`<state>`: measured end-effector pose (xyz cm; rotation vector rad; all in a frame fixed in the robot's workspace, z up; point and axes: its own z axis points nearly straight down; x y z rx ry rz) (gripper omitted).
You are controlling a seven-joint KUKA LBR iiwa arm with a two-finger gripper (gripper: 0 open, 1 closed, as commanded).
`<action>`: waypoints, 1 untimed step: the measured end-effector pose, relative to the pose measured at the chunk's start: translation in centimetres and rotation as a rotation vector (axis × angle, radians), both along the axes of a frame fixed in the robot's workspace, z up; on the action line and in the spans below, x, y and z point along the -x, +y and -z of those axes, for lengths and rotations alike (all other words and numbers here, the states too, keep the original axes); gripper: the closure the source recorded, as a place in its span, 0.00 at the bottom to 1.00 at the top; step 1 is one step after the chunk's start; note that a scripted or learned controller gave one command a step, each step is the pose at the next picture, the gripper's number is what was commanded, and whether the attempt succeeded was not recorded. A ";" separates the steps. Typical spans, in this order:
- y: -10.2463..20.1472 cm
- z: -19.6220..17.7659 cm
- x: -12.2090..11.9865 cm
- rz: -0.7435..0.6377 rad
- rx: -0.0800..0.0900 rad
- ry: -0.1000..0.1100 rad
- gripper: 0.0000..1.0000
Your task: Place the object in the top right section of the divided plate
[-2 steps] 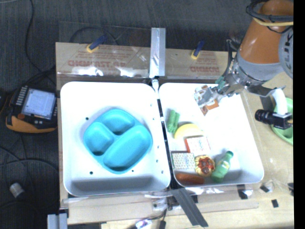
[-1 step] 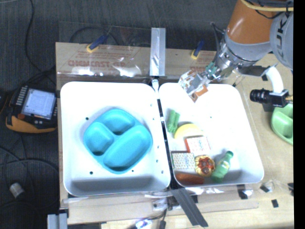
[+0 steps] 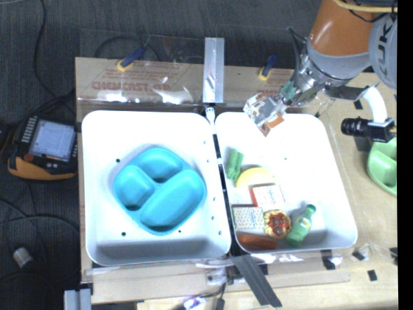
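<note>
Nearest the lens, the grey arm (image 3: 348, 24) with its orange band enters from the upper right of the frame and slants down toward the back edge of the right bin (image 3: 310, 147). Its gripper (image 3: 287, 97) sits over that bin's upper rim. At its tip is a clear object (image 3: 263, 113) with a small orange patch, tilted, lying against the gripper's end; I cannot tell whether the gripper is wide or narrow, or whether the object is truly clamped.

Below, toward the lower part of the right bin, lies a cluster of items: a green piece (image 3: 233, 163) by the dividing wall, a yellow piece (image 3: 253, 175) just beside it, a red-and-white box (image 3: 267, 194), a checkered packet (image 3: 248, 219), a red round thing (image 3: 277, 223) and a green bottle (image 3: 301, 225).

Well apart, in the left bin (image 3: 93, 173), rests the blue divided plate (image 3: 159, 189) with 3 sections.
</note>
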<state>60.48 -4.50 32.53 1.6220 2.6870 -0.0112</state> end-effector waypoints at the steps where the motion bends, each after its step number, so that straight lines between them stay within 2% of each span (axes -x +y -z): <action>1: 6.3 -1.0 2.9 -0.322 -0.008 0.000 1.00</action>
